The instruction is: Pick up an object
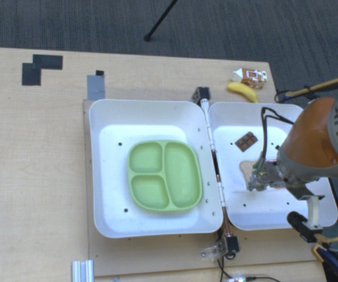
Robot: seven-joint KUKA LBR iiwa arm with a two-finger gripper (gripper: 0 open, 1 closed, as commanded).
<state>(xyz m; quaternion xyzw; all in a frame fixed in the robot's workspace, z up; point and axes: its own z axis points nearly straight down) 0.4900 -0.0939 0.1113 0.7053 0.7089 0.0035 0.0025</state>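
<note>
Landmark: the right bin [233,213], a shallow white tray whose left rim meets the left bin along a hinged seam down the middle of the bench.
Arm: grey with an orange band [310,137], it reaches in over the right bin from that bin's right side, its bulk covering the bin's right half.
Gripper [257,184]: low over the middle of the right bin's floor, pointing toward the seam; whether it is spread or pressed together cannot be told from this slanted view.
Pale object [248,169]: a small, flat, beige or translucent piece on the right bin's floor, just beside the gripper on its seam side; part of it is hidden by the gripper, so its full outline is unclear, and I cannot tell whether the two touch.
Brown object [246,140]: a small, dark brown rectangular block with a grid of squares like a chocolate piece, lying tilted on the right bin's floor toward its far rim, apart from the gripper.
Left bin [107,157]: joined to the right bin's left rim, equally white and shallow.
Green plate [165,175]: a light green, rounded, three-compartment dish lying flat in the middle of the left bin.
Banana [242,91]: yellow, on the wooden bench just beyond the right bin's far rim.
Small carton [250,75]: white and orange, just beyond the banana, farther from the right bin.
</note>
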